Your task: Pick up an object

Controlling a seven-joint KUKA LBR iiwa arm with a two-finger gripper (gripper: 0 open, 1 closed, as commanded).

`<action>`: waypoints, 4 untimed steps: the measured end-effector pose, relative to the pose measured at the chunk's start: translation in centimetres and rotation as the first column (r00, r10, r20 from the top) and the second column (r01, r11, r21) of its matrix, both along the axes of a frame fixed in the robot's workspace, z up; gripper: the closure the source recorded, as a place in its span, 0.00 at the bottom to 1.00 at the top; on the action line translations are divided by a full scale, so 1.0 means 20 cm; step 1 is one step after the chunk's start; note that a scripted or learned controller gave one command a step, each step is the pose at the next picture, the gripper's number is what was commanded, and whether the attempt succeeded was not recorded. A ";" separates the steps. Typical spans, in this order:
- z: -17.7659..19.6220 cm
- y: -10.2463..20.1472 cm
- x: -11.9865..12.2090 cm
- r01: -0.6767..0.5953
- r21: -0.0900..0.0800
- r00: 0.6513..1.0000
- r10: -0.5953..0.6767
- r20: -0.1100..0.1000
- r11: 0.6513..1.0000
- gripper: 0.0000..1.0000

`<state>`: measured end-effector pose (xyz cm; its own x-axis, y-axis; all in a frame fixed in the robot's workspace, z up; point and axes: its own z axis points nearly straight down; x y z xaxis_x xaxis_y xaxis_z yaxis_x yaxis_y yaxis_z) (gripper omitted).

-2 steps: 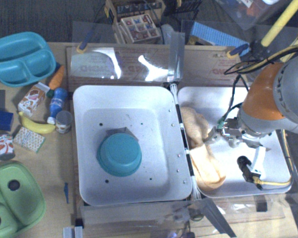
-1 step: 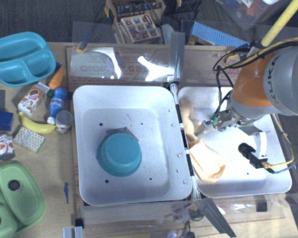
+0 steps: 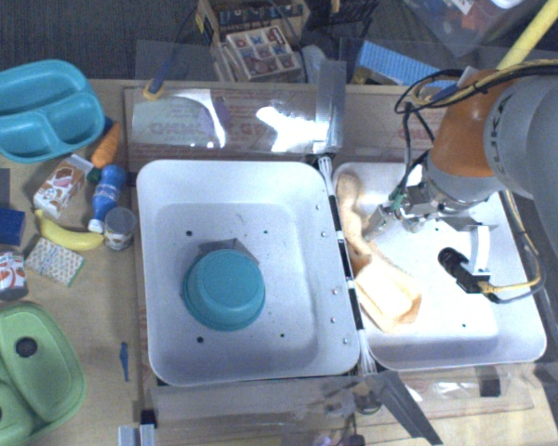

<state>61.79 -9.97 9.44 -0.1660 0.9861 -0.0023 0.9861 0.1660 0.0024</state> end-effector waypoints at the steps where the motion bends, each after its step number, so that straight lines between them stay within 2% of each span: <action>1: 0.25 -0.25 0.12 0.025 0.000 1.000 -0.025 0.001 1.000 0.00; 2: 0.21 -0.06 -0.12 -0.122 0.002 0.992 0.122 -0.003 0.992 0.00; 3: 0.10 -0.13 -0.39 -0.228 0.002 0.974 0.228 -0.003 0.974 0.00; 4: -0.01 -0.04 -0.49 -0.125 -0.004 0.992 0.125 0.014 0.992 0.00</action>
